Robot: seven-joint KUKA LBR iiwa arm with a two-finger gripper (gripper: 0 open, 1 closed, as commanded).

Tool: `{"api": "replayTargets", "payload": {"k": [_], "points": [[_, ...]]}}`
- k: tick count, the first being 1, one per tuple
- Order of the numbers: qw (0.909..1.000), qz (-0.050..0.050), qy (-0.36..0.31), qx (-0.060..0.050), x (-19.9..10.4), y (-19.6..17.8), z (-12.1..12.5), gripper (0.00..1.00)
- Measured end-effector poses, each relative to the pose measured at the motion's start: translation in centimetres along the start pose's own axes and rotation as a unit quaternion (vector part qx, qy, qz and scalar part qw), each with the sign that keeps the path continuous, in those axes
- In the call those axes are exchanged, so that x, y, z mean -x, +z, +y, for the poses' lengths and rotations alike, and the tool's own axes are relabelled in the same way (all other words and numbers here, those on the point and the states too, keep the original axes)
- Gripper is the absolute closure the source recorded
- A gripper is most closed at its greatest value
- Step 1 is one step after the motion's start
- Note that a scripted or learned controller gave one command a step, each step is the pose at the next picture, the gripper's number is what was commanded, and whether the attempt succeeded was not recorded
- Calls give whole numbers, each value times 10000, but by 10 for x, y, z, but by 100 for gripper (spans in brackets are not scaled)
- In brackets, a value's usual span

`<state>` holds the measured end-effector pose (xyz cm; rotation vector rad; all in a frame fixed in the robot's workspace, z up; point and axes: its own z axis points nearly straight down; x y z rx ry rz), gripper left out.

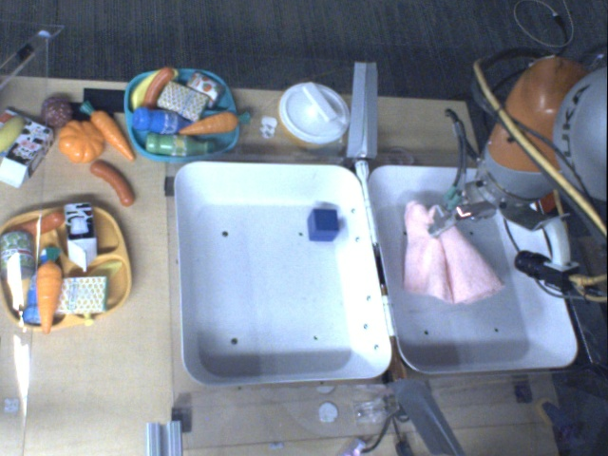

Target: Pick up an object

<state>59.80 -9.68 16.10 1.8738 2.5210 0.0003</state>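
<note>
A pink cloth (446, 266) lies in the right bin (494, 345), gathered to a peak at its top and fanning out toward the front. My gripper (446, 215) is right at that peak, its fingers shut on the bunched top of the cloth. The cloth's lower part still rests on the bin floor. A small blue cube (324, 223) sits alone in the left bin (237, 340), near its back right corner and apart from the gripper.
The arm's grey and orange body (541, 122) with cables overhangs the right bin's back right. Behind the bins stand a white lidded bowl (313, 114) and a blue bowl of toy food (182, 114). A yellow tray of toys (65, 269) lies at far left.
</note>
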Motion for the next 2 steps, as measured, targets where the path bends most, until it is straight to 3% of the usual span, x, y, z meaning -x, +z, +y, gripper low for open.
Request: {"api": "replayTargets", "payload": {"k": [1,2], "points": [[9991,-5,-429,15,-17,-24,49,100],[9987,-5,509,9,-23,-57,46,100]]}}
